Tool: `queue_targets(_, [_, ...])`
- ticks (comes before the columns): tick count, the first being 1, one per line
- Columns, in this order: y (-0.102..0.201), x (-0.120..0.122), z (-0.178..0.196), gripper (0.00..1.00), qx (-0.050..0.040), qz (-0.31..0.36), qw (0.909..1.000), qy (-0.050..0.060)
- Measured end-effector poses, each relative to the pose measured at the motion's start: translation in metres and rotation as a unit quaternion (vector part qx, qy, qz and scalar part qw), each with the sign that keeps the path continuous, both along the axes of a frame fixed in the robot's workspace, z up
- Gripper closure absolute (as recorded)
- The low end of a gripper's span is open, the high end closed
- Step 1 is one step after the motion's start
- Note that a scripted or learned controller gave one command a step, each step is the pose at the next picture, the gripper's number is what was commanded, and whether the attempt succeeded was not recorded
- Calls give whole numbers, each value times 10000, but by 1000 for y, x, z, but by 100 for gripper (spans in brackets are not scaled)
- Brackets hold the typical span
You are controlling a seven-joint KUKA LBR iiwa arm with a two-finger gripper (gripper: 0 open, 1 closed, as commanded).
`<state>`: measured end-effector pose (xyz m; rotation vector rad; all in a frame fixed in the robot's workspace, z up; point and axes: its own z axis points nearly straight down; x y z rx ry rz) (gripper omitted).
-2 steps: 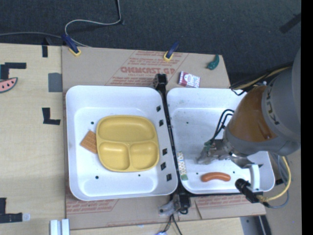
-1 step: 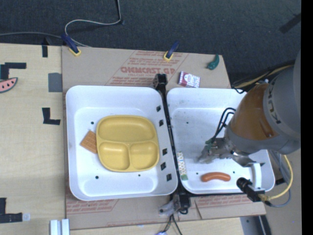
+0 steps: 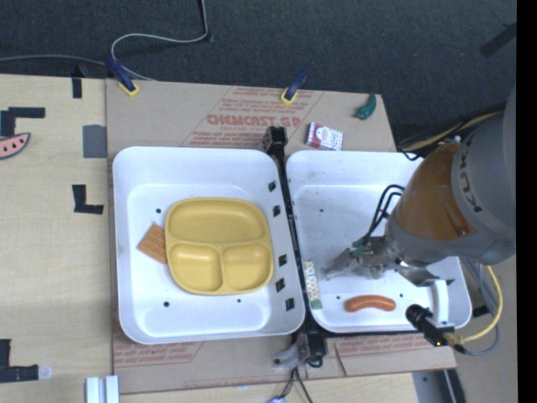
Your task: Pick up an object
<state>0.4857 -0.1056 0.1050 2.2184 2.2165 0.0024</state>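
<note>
A grey KUKA arm [image 3: 470, 200] with an orange band reaches in over the right-hand bin [image 3: 336, 170], one of two shallow white bins sitting side by side on a cardboard sheet [image 3: 243, 116] clamped to the bench. Its gripper [image 3: 357, 257] hovers low near the middle of that bin, the fingers pointing toward the divider between the bins; from here I cannot tell how far they are spread, and nothing is visibly caught between them.

The left bin [image 3: 134, 175] carries a yellow divided plate [image 3: 220, 246] at its centre, with a tan cracker-like square [image 3: 153, 243] tucked half under the plate's left rim.

The likeliest target is the small orange sausage-shaped toy [image 3: 370, 304] lying along the near edge of the right bin, just below the gripper and apart from it. To take it cleanly, the arm would probably need to shift toward that near edge, turn the fingers across the toy's short width and descend straight, minding the bin wall close beside it.

A thin patterned strip [image 3: 310, 284] lies against the divider at the right bin's near-left corner. A small printed packet [image 3: 323, 136] rests on the cardboard beyond the bins, and a green clip [image 3: 366, 106] sits at the cardboard's far-right corner.
</note>
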Motion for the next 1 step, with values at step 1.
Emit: queue_targets(1, [9, -2, -19, 0, -1, -8, 10000, 20])
